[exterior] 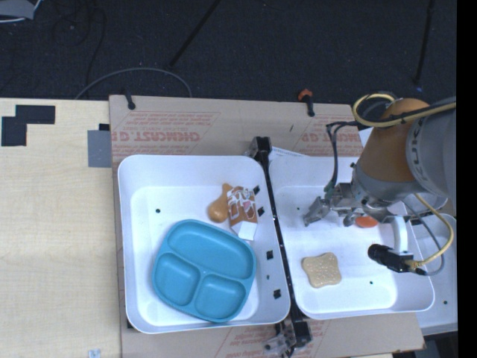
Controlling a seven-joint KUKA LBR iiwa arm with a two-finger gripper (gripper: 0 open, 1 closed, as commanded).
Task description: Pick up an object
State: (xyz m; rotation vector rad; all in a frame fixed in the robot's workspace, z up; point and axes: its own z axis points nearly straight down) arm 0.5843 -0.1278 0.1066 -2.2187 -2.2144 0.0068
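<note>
Evidently nothing is lifted yet: I see the gripper [319,212] over the arm-side shallow white bin [373,293], its jaws' state beyond telling, while the tan wavy-edged flat biscuit piece [322,269] lies untouched at its six o'clock.

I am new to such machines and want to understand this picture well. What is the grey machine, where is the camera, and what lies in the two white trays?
The grey machine with the orange band is a robot arm. It reaches in from the right, and its gripper hangs low over the right bin. The one camera is fixed above the bench and looks down at a slant. In the left bin lie a blue divided plate and, just beyond it, an orange-brown toy with white markings. In the right bin lies a flat tan biscuit-shaped piece, apart from the gripper. Whether the gripper holds anything cannot be told here.
</note>
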